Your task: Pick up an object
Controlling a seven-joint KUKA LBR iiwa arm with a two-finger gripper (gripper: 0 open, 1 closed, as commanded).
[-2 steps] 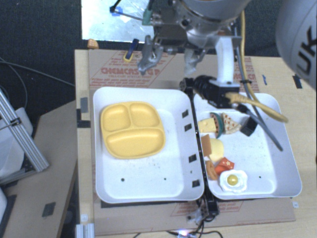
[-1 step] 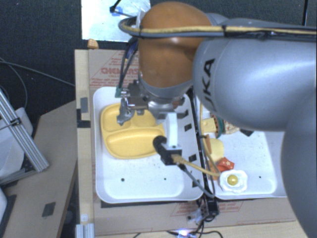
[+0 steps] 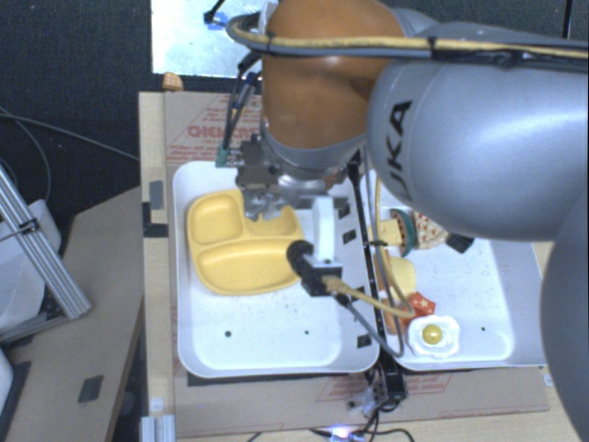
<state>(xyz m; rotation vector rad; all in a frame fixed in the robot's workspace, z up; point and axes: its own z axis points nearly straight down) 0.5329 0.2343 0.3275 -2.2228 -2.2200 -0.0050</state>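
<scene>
Camera view. The arm reaches in from the right and hangs over the left bin, its orange band and grey wrist covering much of the far half of both bins. The gripper points down at the far right corner of a yellow divided tray; I cannot tell its state, since the wrist hides the tip. Nothing visible is held. A black and white fitting with a cable loop hangs just right of the tray, over the wall between the bins.

The tray lies flat in the far half of the left bin, two compartments up, and is the only thing seen there; judged the likely target, as the gripper sits over its rim. A thin raised edge is probably the only place to pinch such a flat piece, which would explain the aim at the corner.

Right bin: a fried egg toy at the near left corner, a small red piece just beyond it, a patterned cone-like toy farther off, partly under the arm.

Surface and room: both bins rest on brown printed cardboard on a pale bench. Dark fabric behind, a shiny sheet at far left, metal framing at the left edge.
</scene>
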